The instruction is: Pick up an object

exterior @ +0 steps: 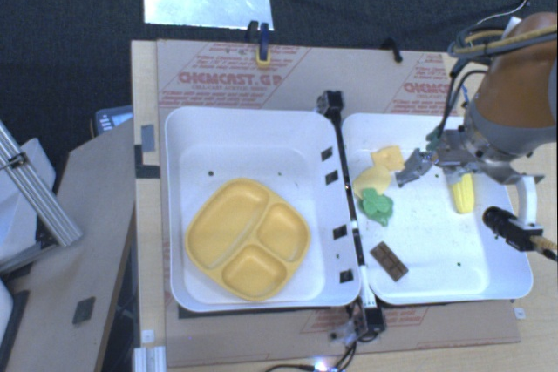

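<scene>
The pincer (417, 167) hovers with its fingers slightly apart and nothing between them, above the right bin (436, 281), so it should centre over the yellow piece (380, 170) beside the green toy (377, 205) before descending and closing.

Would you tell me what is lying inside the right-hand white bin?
In the right bin: a yellow block, green toy, brown bar, and corn cob. The arm covers its far-right corner.

Robotics lab, two white bins (253, 122) on bench, aluminium framing (35, 192)
</scene>
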Robot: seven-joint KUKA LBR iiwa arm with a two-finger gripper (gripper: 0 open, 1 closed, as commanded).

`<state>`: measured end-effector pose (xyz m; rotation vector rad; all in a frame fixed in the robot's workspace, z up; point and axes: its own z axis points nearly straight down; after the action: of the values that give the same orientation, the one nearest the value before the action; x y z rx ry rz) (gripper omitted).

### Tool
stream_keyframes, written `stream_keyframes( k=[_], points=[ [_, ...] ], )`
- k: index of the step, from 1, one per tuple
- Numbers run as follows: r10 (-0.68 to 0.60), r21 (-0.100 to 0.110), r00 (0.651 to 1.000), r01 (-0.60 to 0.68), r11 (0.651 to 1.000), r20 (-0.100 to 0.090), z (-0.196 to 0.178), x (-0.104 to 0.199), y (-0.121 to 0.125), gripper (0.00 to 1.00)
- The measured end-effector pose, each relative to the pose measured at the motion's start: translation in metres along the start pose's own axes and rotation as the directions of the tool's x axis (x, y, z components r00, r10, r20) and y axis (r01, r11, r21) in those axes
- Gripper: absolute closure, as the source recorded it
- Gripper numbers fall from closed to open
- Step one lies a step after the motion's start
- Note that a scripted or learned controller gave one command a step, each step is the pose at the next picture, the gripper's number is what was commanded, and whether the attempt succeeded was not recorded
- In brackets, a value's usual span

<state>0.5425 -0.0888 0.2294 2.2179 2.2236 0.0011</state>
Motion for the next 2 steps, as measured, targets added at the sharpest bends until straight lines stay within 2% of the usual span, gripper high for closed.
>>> stream_keyframes(
  k=[1, 2],
  points=[
    [0.006, 0.007, 1.000, -0.006, 1.000, -0.001, 0.152, -0.020, -0.053, 0.00],
    [0.001, -0.003, 1.000, -0.001, 1.000, 0.000, 0.134, -0.019, -0.048, 1.00]
  ],
)
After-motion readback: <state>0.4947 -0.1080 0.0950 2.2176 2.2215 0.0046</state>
